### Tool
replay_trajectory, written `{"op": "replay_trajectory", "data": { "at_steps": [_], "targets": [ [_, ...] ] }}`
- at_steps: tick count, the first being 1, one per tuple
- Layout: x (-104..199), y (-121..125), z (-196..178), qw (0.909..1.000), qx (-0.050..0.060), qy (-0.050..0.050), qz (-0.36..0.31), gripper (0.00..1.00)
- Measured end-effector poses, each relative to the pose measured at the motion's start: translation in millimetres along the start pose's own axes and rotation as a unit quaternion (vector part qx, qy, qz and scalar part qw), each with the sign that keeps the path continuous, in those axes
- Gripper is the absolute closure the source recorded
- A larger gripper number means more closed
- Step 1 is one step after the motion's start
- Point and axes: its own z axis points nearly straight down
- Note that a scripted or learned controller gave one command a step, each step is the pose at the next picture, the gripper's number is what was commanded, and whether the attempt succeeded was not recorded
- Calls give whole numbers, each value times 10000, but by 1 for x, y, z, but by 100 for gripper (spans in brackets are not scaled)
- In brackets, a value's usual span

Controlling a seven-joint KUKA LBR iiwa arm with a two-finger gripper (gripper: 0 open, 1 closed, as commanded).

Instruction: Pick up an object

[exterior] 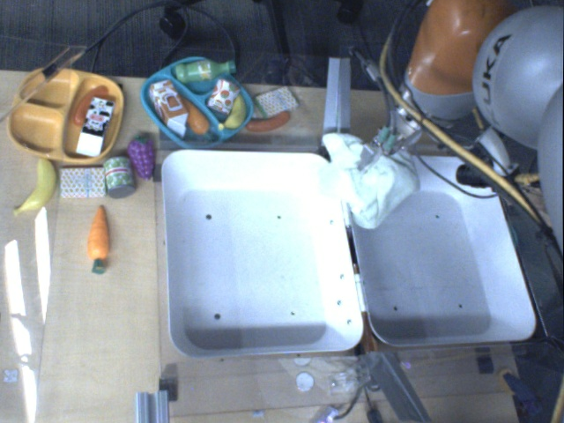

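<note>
1. One white cloth [374, 186], crumpled and soft, bunched over the inner rims of the left bin [256, 254] and right bin [445, 271].
2. Jaws [385, 141] at its top edge; open or closed, cannot tell.

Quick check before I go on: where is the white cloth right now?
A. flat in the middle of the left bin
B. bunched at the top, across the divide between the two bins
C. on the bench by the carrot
B: the white cloth lies crumpled over the edge where the left bin meets the right bin, just under the gripper.
</note>
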Motion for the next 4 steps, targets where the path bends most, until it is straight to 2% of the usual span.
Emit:
{"op": "replay_trajectory", "data": {
  "at_steps": [1,2,3,4],
  "targets": [
    [20,-34,-18,9737,-5,0,-2278,100],
    [-25,-44,-18,9948,-4,-9,-1018,100],
    [-14,-18,32,9850,-3,-4,-1723,100],
    [-75,-75,-14,9882,-3,-16,-1533,100]
  ]
}}
